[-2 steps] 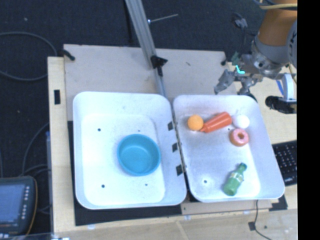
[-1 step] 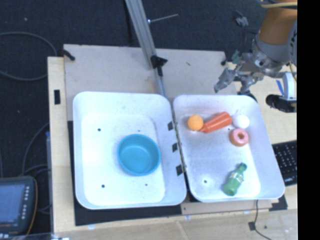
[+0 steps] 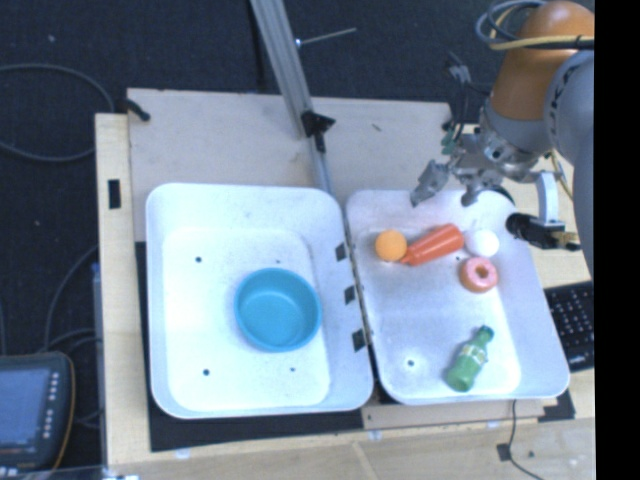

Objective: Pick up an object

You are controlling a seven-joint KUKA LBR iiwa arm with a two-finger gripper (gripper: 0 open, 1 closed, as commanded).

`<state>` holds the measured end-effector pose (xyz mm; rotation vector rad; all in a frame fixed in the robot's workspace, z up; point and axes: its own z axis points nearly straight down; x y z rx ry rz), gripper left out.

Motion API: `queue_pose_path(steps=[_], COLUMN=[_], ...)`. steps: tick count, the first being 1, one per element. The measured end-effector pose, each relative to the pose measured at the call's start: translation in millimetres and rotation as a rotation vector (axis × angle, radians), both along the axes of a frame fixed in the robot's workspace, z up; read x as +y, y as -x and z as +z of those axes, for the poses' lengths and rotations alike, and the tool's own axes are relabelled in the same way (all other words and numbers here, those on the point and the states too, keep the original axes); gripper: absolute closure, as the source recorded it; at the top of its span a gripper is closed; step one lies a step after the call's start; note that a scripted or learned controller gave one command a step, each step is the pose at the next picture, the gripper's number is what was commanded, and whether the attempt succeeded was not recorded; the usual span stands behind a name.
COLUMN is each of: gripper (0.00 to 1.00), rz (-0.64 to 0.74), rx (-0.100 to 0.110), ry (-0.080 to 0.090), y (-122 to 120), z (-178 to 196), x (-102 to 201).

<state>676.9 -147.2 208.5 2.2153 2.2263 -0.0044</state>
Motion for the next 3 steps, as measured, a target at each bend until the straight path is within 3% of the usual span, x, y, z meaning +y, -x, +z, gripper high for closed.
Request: queue_pose_path(steps=[2,3], gripper=[0.0,1.0], rz=[0.004,0.007], rx=[0.002,-0.011], ry=[0.0,0.005], y=[-8.9,-11.9], z=[-104.8,-85.9], x=[2.0,0.2])
